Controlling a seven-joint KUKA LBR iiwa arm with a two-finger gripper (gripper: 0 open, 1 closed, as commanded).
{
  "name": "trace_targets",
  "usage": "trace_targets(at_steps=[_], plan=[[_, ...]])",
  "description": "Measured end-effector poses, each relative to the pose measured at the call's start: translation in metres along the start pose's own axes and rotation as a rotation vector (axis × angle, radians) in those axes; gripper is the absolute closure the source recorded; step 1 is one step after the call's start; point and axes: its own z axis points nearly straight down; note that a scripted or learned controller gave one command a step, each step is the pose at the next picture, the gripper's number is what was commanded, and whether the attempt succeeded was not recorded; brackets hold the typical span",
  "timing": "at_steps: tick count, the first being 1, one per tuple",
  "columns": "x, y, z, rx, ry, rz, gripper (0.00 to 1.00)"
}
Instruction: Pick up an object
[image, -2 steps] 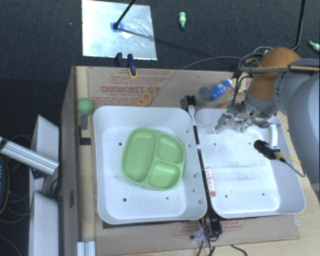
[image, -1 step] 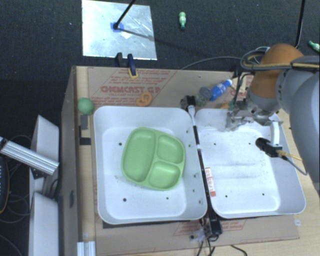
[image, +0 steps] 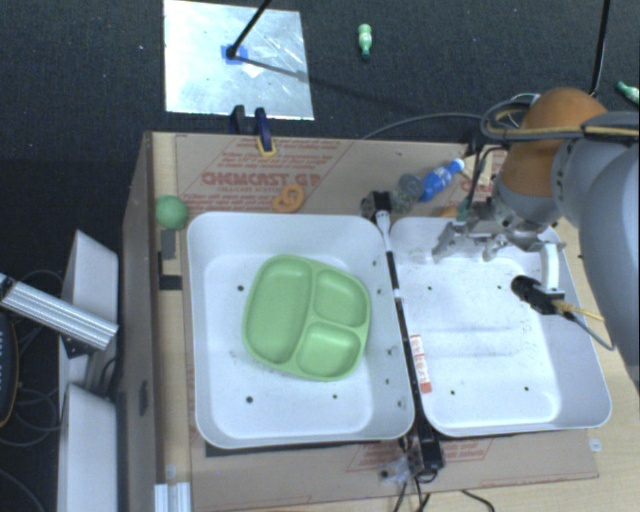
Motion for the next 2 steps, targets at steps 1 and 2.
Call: trace_targets(at_steps=[1,2], plan=[[0.001,-0.001,0.011,0.003,0.000,-0.001,0.00],[0.001,0.000,0.000,-0.001,0.000,-0.002,1.00]])
